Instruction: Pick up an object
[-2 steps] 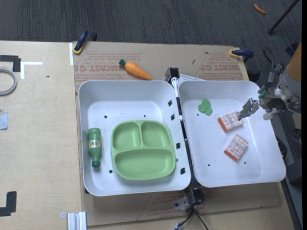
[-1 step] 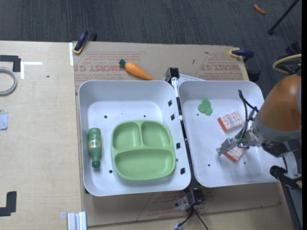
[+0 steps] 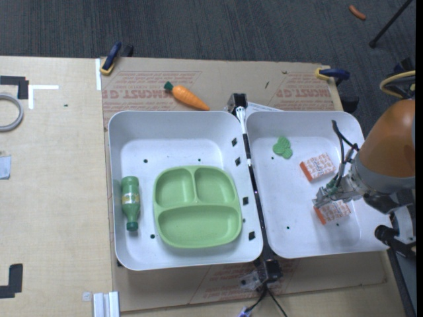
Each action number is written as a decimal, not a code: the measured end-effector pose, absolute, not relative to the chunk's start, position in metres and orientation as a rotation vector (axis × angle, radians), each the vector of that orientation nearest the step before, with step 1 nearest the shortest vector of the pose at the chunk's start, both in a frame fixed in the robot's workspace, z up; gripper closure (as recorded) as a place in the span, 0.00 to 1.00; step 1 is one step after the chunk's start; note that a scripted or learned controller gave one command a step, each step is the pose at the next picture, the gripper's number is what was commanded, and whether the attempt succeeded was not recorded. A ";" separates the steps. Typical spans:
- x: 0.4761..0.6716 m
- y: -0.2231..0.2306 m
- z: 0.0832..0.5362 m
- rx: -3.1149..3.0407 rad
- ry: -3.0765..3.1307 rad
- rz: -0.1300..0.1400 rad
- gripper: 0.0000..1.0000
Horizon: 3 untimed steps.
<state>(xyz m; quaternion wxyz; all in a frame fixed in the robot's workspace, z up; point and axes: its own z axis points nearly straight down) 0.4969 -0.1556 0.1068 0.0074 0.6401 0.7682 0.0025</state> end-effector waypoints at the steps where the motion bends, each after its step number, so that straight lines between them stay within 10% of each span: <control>1: 0.497 -0.156 0.107 2.002 2.403 0.008 0.00; 2: 0.645 -0.156 0.093 1.746 2.608 0.000 0.00; 3: 0.646 -0.156 0.103 1.741 2.608 0.000 1.00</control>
